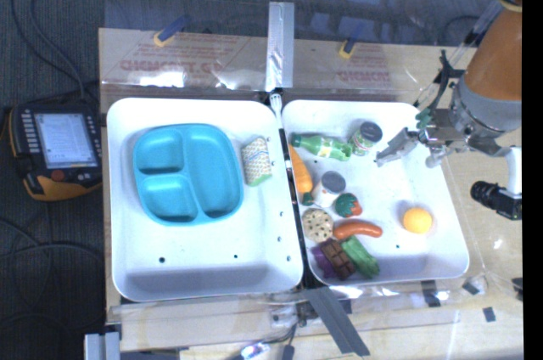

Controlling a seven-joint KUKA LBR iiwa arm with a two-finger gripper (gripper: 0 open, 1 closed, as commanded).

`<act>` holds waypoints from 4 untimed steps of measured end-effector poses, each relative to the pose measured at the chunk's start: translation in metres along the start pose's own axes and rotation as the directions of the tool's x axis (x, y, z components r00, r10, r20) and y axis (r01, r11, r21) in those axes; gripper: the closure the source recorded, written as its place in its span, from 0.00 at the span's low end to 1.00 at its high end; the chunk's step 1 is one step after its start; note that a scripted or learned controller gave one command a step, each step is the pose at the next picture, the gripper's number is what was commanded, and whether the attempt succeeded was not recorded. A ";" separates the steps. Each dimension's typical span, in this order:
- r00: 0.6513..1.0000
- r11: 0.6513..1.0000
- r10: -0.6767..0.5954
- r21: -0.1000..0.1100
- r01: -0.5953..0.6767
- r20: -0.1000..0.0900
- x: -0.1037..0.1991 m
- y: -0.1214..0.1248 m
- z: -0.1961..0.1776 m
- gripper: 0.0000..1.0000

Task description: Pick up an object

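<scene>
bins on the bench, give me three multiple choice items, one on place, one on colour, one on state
1. Where does the blue tray lie?
A. in the left bin
B. in the right bin
C. on the floor

2. What colour is the round fruit near the right bin's right wall?
A. purple
B. orange-yellow
C. white

3. How does the green bottle rest?
A. standing upright
B. lying on its side
C. held in the pincer

Answers:
1. A, the tray sits on the floor of the left bin, beside a small wrapped packet.
2. B, the fruit is orange-yellow against the white bin.
3. B, the bottle lies flat along the bin floor, apart from the pincer.
</scene>
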State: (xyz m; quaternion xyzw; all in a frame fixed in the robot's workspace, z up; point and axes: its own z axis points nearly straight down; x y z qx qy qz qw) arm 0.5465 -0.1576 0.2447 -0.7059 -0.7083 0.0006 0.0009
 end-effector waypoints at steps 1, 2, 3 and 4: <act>0.951 0.951 0.309 -0.001 -0.309 0.004 -0.046 0.024 -0.072 0.00; 0.991 0.991 0.131 0.002 -0.131 0.001 -0.019 0.067 0.092 0.00; 0.992 0.992 0.128 0.003 -0.128 0.000 -0.017 0.067 0.083 1.00; 0.990 0.990 0.140 -0.001 -0.140 0.002 0.014 0.087 0.022 1.00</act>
